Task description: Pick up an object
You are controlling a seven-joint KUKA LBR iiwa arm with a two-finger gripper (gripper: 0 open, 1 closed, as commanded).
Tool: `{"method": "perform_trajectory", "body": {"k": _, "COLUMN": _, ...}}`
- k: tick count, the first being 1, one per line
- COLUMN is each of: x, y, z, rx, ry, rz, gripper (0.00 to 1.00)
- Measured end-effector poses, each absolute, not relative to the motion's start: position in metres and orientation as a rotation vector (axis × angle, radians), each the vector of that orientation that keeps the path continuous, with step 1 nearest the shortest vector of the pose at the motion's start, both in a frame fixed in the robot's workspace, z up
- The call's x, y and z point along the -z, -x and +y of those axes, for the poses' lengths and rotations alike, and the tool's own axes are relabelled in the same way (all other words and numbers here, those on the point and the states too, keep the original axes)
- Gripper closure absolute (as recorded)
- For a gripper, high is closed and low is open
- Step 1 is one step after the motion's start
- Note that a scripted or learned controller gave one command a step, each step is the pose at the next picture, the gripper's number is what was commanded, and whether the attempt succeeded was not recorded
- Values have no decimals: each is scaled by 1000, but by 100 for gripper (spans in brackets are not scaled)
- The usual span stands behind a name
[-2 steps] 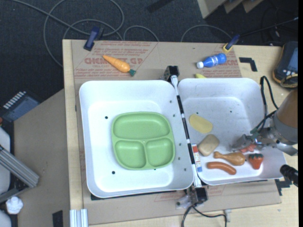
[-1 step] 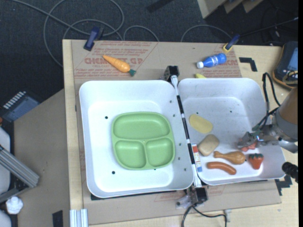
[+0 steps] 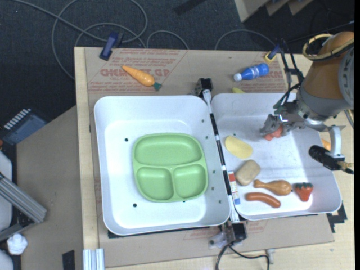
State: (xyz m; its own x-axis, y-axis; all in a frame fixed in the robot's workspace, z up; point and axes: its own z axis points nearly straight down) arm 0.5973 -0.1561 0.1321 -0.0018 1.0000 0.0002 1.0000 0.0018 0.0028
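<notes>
Two white bins sit side by side on the tabletop (image 3: 84, 167). Left bin (image 3: 112, 151) holds a green divided tray (image 3: 169, 166), roughly centred. Behind it, nr the tabletop's far edge, lie a blue clip (image 3: 110, 45) at the far-left corner & an orange toy carrot (image 3: 140, 76), both outside the bins. A blue-and-white bottle (image 3: 251, 72) lies further right along that far edge, also outside.

Right bin (image 3: 326, 198) carries the pickable stuff: yellow oval piece (image 3: 239, 147) nr the bin's left wall; tan lump (image 3: 247, 172) just below it; a sausage (image 3: 262, 199) & a drumstick (image 3: 274, 187) along the near edge, both w/ long axes running approx left-right; strawberry (image 3: 304, 191) at the near-right corner.

Gripper (image 3: 274, 129) is down in the far half of the right bin, arm coming in from the right. A small reddish thing (image 3: 272, 135) shows right at the tips, touching or just under them; can't tell what it is, nor whether it's actually gripped. Whether the tips are apart or together: cannot tell, too small & shadowed.

Key relation: that red item is directly at the tips, so prob the target. Next-nearest is the yellow piece, left & slightly nearer the tabletop's front edge. Rest are well apart, toward the front edge.
</notes>
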Motion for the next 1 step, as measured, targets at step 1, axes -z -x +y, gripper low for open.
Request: {"method": "perform_trajectory", "body": {"k": 1, "x": -185, "y": -630, "z": -74, "rx": -4, "ry": -2218, "rz": 2222, "gripper": 100}}
